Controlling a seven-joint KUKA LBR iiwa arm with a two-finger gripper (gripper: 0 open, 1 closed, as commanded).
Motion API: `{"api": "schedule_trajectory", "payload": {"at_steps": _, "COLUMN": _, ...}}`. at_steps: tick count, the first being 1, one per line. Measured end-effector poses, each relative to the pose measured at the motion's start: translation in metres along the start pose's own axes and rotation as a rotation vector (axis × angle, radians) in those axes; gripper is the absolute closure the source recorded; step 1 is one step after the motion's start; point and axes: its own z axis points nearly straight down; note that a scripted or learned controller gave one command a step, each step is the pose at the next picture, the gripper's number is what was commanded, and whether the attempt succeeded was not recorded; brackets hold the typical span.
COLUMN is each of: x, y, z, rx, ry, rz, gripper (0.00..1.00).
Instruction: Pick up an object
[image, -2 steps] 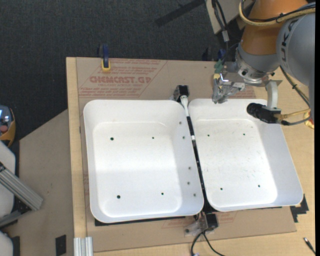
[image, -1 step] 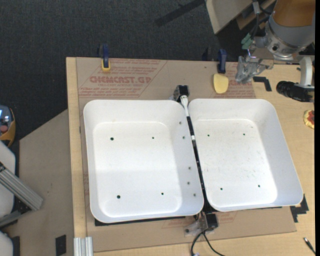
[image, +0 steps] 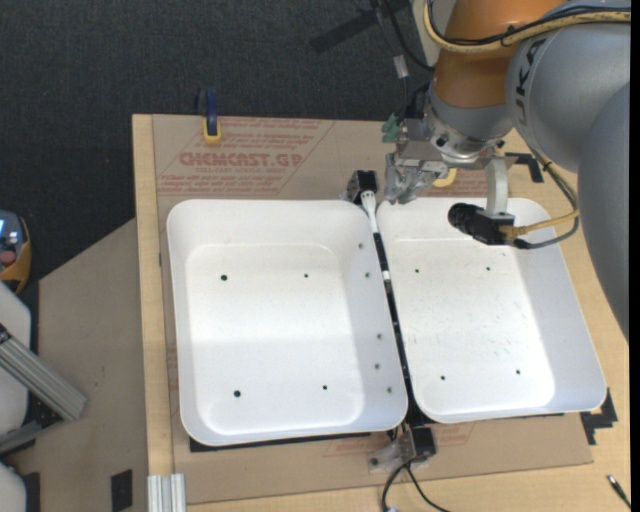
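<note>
My gripper (image: 408, 186) hangs low over the far left corner of the right bin (image: 470, 320), close to the rim where the two bins meet. A small tan shape (image: 446, 177) shows just right of the gripper; I cannot tell whether it is an object or part of the arm. A black fitting with a yellow cable (image: 480, 222) hangs from the wrist over the bin's far edge. The grey arm with its orange band (image: 480, 60) comes in from the upper right.
The left bin (image: 270, 320) lies beside the right one, their rims touching along a dark seam (image: 388, 290). Both rest on a cardboard sheet (image: 250, 150) with a blue and yellow clamp (image: 210, 115) at its far edge. Metal framing (image: 40, 385) stands at left.
</note>
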Motion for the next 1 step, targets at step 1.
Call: {"api": "schedule_trajectory", "payload": {"at_steps": 1, "x": -0.0206, "y": -0.0081, "z": -0.0722, "rx": -0.014, "ry": -0.004, "rz": 0.008, "gripper": 1.0}}
